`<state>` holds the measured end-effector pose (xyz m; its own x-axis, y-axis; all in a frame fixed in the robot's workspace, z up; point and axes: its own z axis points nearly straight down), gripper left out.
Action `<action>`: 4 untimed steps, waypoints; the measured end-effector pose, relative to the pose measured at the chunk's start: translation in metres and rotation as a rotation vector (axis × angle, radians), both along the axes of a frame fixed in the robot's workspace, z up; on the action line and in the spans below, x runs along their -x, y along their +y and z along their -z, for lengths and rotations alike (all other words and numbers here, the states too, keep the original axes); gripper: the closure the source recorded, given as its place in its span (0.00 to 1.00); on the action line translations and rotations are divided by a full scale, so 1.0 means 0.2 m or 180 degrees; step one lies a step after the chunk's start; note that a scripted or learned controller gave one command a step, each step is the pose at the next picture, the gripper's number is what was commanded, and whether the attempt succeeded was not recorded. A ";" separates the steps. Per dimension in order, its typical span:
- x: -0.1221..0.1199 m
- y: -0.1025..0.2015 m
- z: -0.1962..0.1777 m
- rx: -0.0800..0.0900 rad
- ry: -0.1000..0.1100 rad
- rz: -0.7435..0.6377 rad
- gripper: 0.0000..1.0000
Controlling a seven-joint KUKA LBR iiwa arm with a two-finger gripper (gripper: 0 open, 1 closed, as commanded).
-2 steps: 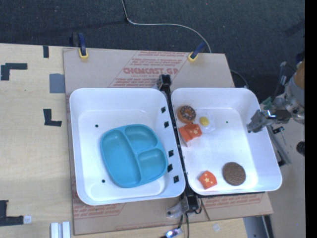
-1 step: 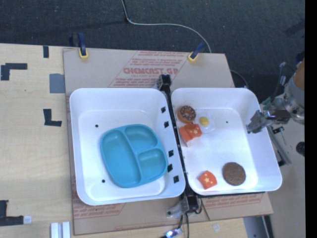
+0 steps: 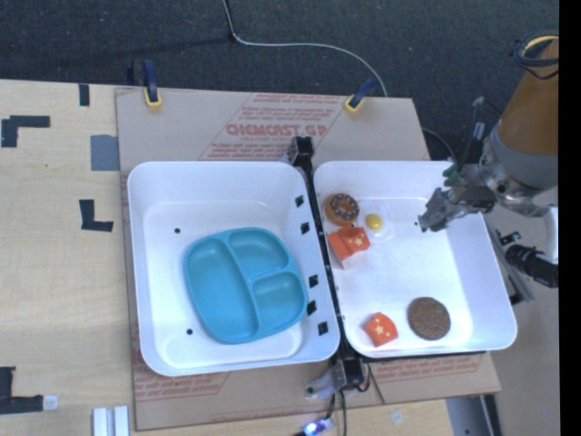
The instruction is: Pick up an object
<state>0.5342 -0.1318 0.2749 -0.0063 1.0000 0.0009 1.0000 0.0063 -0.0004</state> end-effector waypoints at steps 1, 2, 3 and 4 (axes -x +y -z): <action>-0.10 0.24 -0.01 0.0002 0.0001 0.0004 1.00; -0.22 0.47 0.06 0.0005 0.0004 0.0008 1.00; -0.29 0.74 0.05 0.0001 0.0000 0.0000 1.00; -0.35 0.95 0.08 0.0004 0.0002 0.0005 1.00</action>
